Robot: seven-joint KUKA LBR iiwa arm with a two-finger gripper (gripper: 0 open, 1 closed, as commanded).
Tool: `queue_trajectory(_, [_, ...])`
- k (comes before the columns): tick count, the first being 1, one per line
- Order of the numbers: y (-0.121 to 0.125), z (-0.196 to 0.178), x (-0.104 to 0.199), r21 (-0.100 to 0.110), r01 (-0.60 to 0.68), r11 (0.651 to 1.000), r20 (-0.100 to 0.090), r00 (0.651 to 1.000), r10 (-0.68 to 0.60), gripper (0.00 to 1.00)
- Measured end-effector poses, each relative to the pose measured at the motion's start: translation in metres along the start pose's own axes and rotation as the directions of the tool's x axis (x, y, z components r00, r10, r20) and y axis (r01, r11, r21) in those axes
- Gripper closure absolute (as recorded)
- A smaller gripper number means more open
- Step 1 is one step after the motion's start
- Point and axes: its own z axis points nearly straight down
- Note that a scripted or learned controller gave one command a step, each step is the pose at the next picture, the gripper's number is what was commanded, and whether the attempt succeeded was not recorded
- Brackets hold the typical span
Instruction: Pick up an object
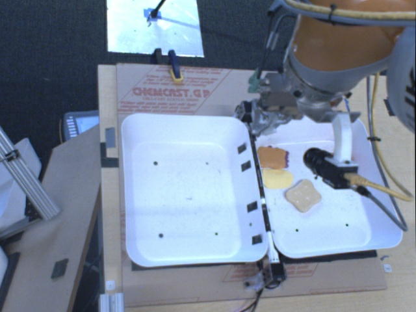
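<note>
Three flat food-like pieces lie in the right bin, near its left wall: an orange-brown piece, a pale yellow piece just in front of it, and a tan bread-like slice to the right of that. My gripper hangs over the bin's back left corner, a little behind the orange-brown piece, with the grey arm and its orange band rising above it. The arm's body hides the back of the bin. A black part with a yellow cable juts from the wrist, right of the pieces.
The left bin sits beside the right one, and black clips line the shared wall. Both rest on a cardboard sheet with two clamps at its back edge. Behind that lies a shiny metal plate.
</note>
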Motion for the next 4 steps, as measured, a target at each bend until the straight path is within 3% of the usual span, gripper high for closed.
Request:
queue_trajectory(1, [-0.013, -0.008, 0.067, 0.010, 0.000, 1.000, 0.000, 1.000, 0.000, 1.00])
queue_trajectory(2, [-0.008, -0.117, 0.085, 0.000, -0.004, 1.000, -0.002, 1.000, 0.004, 1.00])
queue_trajectory(3, [0.025, -0.109, 0.116, 0.011, -0.002, 1.000, 0.003, 1.000, 0.002, 1.00])
queue_trajectory(4, [0.025, -0.110, 0.114, 0.011, -0.004, 1.000, 0.003, 1.000, 0.004, 0.00])
